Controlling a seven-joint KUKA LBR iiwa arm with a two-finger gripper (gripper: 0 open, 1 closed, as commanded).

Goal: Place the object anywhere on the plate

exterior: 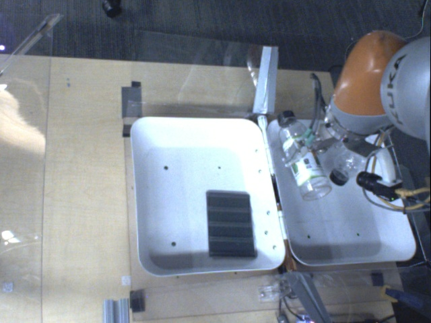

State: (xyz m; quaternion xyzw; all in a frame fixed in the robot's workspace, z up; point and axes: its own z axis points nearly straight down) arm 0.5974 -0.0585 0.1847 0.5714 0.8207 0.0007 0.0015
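so there are 2 white bins on the bench. The left bin (155, 200) has a dark ribbed rectangular plate (230, 224) lying flat toward its lower right part. The right bin (350, 241) has the object, which looks like a clear plastic bottle (304, 169) with a white label and some green on it, lying tilted near the bin's upper left corner, close to the divider between the bins

the arm (377, 79) is down over the right bin and the gripper (322, 147) sits right at the bottle, but honestly I can't tell how the business end is set or whether it has any hold on the bottle, it's all clear plastic and glare there

my read: this is the pickup step, nothing's on the plate yet. Next move calls for a solid grasp on the bottle, a lift clear of the bin walls, a carry left over the divider, then a release above the plate
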